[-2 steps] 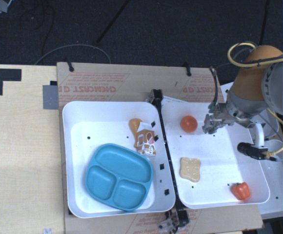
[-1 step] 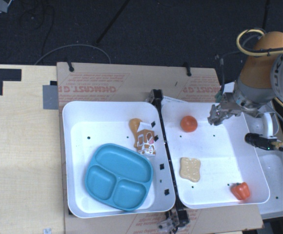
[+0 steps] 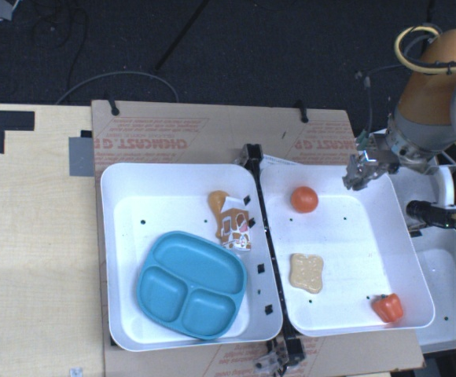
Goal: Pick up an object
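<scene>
Nearest the camera, one blue divided plate [image 3: 190,284] lies in the left bin [image 3: 122,210], with one small patterned packet [image 3: 235,231] and one tan toy piece [image 3: 218,203] just behind it. Inside the right bin [image 3: 405,234] sit three things, well apart: one orange-red ball [image 3: 304,199], one toast-shaped slice [image 3: 307,273], one red pepper [image 3: 387,307]. One gripper [image 3: 360,171] hovers over that bin's far right corner; whether it is clenched cannot be told.
</scene>
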